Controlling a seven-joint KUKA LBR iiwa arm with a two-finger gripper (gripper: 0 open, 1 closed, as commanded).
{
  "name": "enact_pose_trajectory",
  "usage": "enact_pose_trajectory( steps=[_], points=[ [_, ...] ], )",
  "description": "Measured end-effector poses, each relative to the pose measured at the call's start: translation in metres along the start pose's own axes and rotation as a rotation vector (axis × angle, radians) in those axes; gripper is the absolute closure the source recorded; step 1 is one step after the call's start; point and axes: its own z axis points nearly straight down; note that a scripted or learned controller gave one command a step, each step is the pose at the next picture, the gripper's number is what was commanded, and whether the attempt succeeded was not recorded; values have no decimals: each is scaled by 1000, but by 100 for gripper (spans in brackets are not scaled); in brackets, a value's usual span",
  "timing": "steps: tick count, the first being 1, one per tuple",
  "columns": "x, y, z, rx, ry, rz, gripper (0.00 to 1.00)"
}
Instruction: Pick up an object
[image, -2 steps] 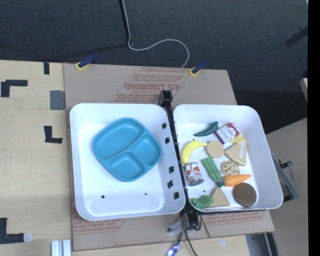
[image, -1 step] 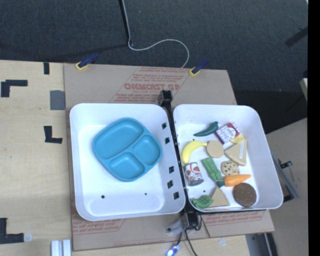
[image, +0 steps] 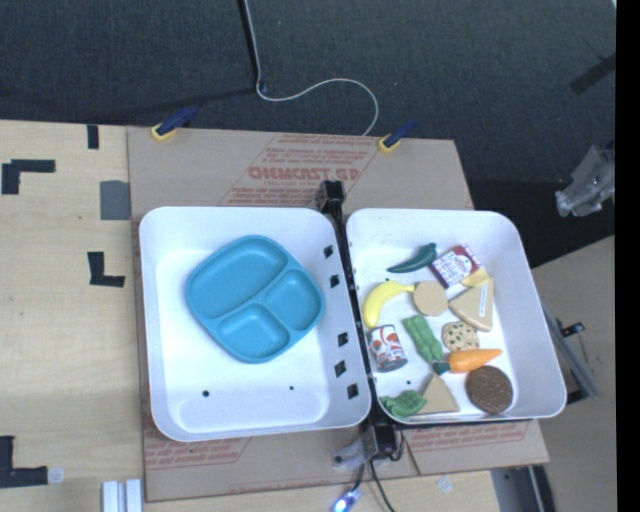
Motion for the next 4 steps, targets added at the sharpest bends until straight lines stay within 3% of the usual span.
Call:
enact_pose_trajectory(
  steps=[2,3,4],
  points=[
    [136,1,0,1,0,-2,100],
    [224,0,22,4,0,-4,100],
    [220,1,10,2,0,3,100]
  ],
)
